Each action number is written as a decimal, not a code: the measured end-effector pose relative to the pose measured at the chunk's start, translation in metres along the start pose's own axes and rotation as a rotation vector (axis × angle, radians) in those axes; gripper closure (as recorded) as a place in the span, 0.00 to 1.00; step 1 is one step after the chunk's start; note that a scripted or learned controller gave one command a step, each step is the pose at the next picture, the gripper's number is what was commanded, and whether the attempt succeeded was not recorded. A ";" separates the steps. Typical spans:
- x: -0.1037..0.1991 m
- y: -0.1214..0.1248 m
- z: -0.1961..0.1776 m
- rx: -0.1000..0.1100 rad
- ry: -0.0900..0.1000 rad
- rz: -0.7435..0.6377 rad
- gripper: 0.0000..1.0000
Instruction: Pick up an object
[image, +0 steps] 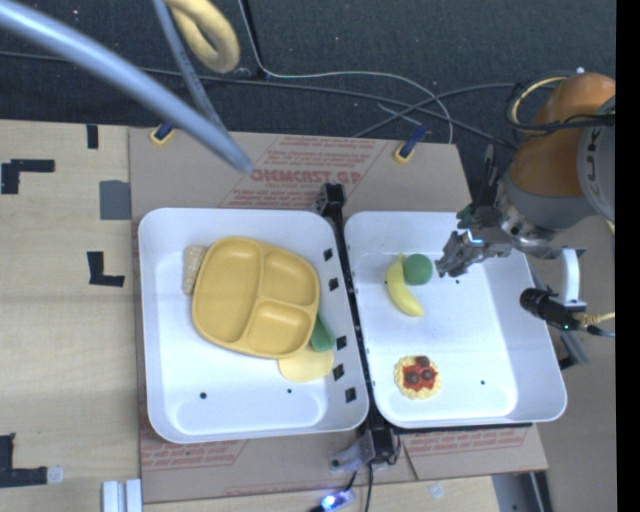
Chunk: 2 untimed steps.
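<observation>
**Claw poised over the right bin, beside the banana and green ball**

You are looking down at a slant on a bench with a pale wood-grain top. A flat sheet of brown cardboard printed with red lettering lies on it and carries two shallow white plastic bins with rounded corners, side by side.

In the left bin sits a smooth yellow plastic tray, rounded and moulded into compartments. A rough tan piece pokes out at its left edge. A small green object and a pale yellow flat piece peek from under its lower right corner.

In the right bin a small curved yellow banana lies touching a round matte green ball. Nearer the front edge, well apart, rests a round pale tart topped with red and dark berries.

The grey arm with its glossy orange band reaches in from the right. Its dark claw hangs near the green ball, to the ball's right. You cannot tell whether the claw is open or closed, and nothing shows between it.
</observation>
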<state>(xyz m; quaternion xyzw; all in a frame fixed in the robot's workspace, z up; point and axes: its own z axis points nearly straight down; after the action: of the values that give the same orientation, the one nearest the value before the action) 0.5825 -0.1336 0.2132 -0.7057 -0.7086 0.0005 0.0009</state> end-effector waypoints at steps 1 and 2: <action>0.055 0.020 -0.005 -0.002 0.001 -0.003 1.00; 0.106 0.017 -0.009 0.000 0.000 0.000 1.00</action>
<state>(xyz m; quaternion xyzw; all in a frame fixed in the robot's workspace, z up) 0.5993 -0.0273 0.2224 -0.7055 -0.7087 0.0004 0.0008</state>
